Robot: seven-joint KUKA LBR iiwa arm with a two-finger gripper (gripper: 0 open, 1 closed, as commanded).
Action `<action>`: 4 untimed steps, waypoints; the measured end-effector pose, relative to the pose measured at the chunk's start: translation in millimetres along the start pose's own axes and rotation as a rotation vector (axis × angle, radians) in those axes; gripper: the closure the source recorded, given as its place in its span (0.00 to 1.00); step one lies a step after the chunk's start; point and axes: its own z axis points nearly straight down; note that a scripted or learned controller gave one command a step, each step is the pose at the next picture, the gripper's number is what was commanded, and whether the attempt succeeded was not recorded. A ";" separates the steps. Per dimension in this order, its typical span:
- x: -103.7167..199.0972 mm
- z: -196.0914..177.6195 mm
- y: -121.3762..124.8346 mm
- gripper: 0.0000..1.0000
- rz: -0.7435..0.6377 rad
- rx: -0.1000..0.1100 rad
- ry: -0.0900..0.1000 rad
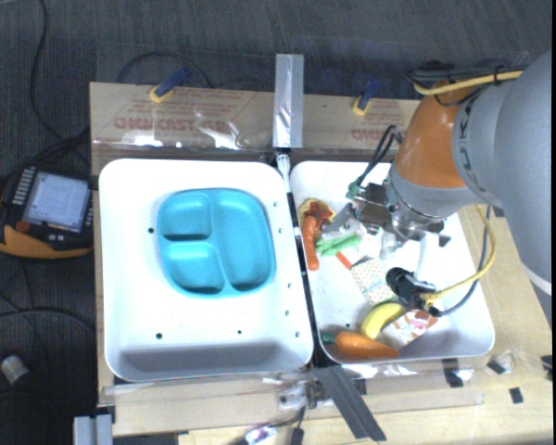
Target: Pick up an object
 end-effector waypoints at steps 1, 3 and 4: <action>-56.7 89.2 -2.9 0.00 -0.014 -0.005 -0.001; -37.3 92.4 23.2 0.00 0.225 -0.011 0.001; -94.5 48.6 -24.2 0.00 0.287 -0.006 -0.001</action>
